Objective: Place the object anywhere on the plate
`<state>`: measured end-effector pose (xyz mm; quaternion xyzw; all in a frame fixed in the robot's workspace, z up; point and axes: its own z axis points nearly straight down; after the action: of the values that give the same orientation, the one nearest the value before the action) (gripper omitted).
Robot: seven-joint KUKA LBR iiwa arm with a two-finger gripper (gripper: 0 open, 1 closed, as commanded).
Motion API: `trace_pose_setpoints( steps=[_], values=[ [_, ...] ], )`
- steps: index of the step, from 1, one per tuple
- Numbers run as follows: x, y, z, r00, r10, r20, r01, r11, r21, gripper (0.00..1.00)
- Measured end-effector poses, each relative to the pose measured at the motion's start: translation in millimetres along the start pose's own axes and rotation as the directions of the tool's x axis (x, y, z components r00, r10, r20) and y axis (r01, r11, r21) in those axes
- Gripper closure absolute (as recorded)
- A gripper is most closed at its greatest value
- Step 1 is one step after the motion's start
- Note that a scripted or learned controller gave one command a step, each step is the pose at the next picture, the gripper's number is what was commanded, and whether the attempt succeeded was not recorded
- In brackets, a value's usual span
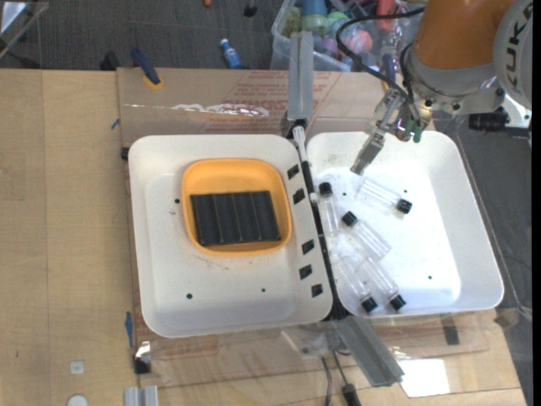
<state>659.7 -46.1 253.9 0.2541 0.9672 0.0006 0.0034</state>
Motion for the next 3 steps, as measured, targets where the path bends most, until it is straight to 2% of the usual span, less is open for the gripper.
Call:
trace_pose_setpoints(
  steps=[1,2,3],
  values=[
    [-2,0,-11,1.000,0.003,0.005,-0.003,1.000,-0.006,1.00],
    [-10,-31,-103,0.998,0.060,0.001,-0.060,0.998,0.000,1.00],
    [-14,-111,-168,1.000,-0.030,0.002,0.030,1.000,0.001,1.00]
  ],
)
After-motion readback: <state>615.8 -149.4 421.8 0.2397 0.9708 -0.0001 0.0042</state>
